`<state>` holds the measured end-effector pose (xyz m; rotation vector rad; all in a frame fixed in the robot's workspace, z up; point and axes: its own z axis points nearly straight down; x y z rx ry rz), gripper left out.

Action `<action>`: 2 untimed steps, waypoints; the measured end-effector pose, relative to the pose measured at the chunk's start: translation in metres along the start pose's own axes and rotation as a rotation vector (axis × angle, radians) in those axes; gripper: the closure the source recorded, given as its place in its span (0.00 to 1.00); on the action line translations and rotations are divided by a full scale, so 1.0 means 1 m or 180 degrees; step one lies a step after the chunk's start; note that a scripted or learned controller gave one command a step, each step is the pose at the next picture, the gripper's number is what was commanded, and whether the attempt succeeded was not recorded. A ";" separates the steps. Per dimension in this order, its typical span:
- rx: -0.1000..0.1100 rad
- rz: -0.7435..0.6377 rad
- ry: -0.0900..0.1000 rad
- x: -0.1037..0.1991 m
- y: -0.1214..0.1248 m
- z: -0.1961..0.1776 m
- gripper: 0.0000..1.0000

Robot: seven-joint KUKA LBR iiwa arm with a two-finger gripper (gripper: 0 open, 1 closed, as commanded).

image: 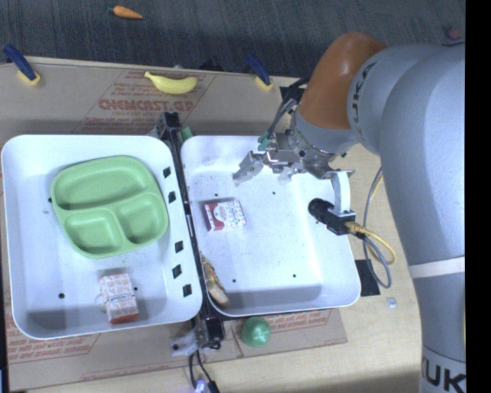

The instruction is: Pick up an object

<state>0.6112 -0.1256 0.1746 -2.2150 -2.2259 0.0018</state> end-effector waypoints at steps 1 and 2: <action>0.0008 -0.0002 -0.0003 -0.046 -0.067 0.038 0.00; -0.0006 -0.0002 -0.0002 -0.085 -0.019 0.007 0.00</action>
